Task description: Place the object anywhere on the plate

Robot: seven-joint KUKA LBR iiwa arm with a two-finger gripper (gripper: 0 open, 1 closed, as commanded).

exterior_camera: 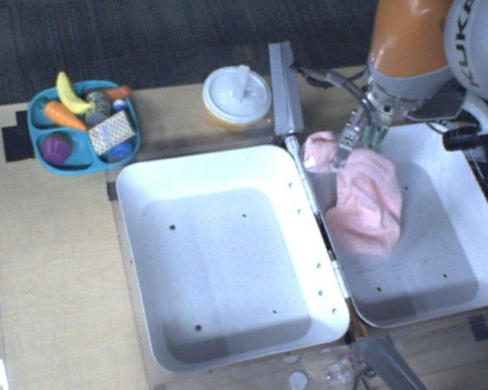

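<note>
The end effector (pixel 352 139) hangs over the twelve o'clock end of the right bin (pixel 463 282), its tips down at the upper edge of a pink cloth (pixel 367 199); whether those tips are spread or closed on the fabric I cannot tell, since fabric and metal blur together there. The pink cloth, most likely the object to be moved, lies bunched against the nine o'clock wall of the right bin, with a fold riding up toward the divider. It probably sits heaped because soft fabric slumps wherever it lands. The arm (pixel 409 18) leans in from three o'clock, which suits a reach to the cloth's nearest raised edge, the easiest place to pinch limp material. The left bin (pixel 228 266) lies just beside it at nine o'clock. On the table (pixel 48 296), beyond the bins at about eleven o'clock, a blue divided tray (pixel 42 132) holds toy food, a banana (pixel 72 95) and a carrot (pixel 64 114) among it, and a round white lidded container (pixel 237 95) stands near twelve o'clock. No plain plate is apparent; the tray is probably the target.
</note>
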